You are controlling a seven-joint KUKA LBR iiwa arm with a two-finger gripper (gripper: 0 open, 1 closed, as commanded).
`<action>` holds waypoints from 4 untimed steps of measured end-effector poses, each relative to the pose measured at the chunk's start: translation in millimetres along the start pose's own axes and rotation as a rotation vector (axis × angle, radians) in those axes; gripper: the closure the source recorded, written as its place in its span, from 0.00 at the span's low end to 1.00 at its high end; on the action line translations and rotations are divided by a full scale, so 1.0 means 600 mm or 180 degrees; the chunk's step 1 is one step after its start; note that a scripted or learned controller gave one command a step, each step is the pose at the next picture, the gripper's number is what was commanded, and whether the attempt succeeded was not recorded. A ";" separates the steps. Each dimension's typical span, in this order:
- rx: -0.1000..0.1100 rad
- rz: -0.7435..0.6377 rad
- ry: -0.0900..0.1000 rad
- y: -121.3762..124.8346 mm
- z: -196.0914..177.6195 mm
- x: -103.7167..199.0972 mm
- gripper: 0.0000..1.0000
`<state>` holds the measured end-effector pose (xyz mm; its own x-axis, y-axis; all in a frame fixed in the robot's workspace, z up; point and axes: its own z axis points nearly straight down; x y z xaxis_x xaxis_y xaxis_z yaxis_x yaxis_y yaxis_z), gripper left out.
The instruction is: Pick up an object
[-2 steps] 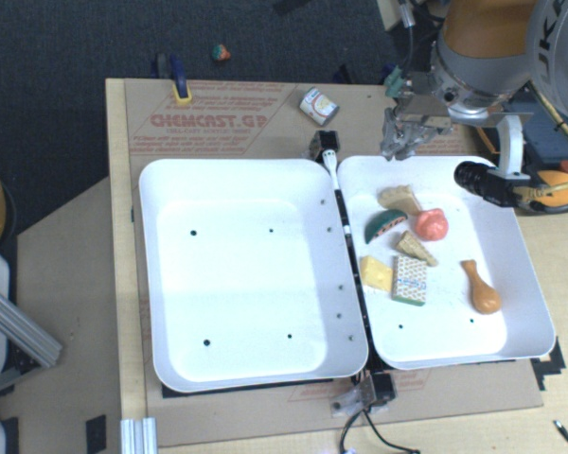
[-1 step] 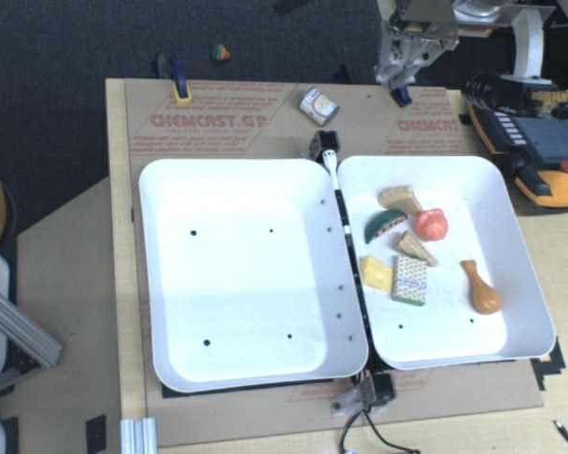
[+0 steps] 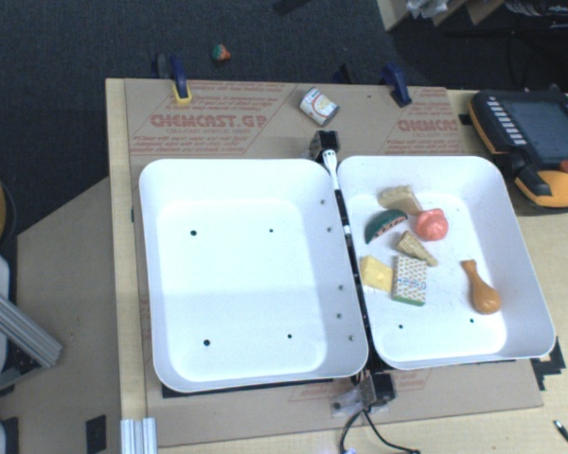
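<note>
Seven small objects are lying in the bin [image 3: 454,334] at the view's right, the arm's side. Nearest that side, a drumstick-shaped piece [image 3: 481,289] is sitting apart, long axis slanting toward the lower right. Whether the gripper is open cannot be told.

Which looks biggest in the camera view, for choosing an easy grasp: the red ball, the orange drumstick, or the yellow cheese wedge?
1. orange drumstick, the longest.
2 and 3. red ball and yellow cheese wedge look alike in size; I would not rank them.
</note>
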<state>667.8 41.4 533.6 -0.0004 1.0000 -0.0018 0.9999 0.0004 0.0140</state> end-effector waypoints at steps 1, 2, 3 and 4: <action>0.0079 -0.0020 0.0008 -0.061 0.163 0.124 1.00; -0.0005 -0.0004 0.0007 0.000 -0.014 0.116 1.00; 0.0077 -0.0022 0.0005 -0.006 0.152 0.252 1.00; 0.0005 -0.0007 0.0015 -0.003 -0.003 0.250 1.00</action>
<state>666.0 191.4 534.9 -0.0028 1.0000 0.0030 0.9999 0.0027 0.0123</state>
